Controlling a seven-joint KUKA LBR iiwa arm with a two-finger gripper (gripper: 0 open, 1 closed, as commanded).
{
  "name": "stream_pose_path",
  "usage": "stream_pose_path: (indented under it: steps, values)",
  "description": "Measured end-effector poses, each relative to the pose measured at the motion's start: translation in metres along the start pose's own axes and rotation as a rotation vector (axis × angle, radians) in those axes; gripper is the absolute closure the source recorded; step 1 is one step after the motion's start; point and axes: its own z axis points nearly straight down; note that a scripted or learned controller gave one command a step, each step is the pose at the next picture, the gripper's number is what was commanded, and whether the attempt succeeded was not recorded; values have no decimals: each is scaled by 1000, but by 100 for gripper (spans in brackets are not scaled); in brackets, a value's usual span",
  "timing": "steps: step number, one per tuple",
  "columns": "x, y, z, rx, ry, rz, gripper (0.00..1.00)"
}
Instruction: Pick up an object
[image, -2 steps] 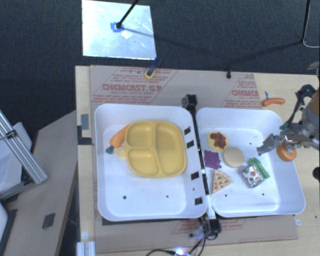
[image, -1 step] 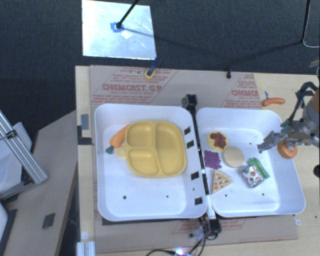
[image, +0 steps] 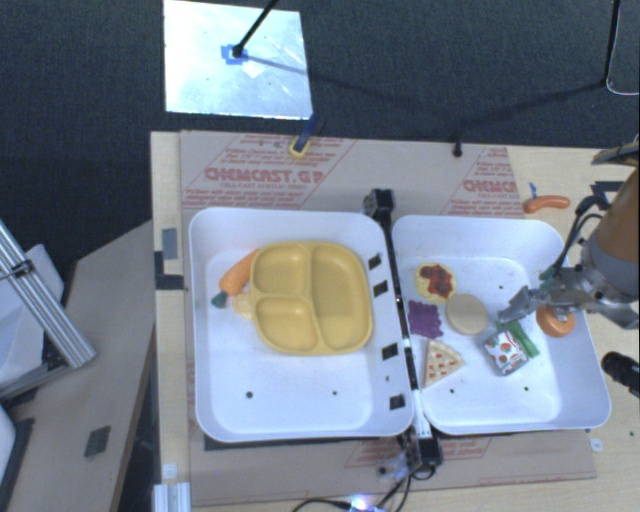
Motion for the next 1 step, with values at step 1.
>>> stream_pose_path:
  steps: [1]
  values:
    - [-7, -4, 58, -2, 0, 1, 0]
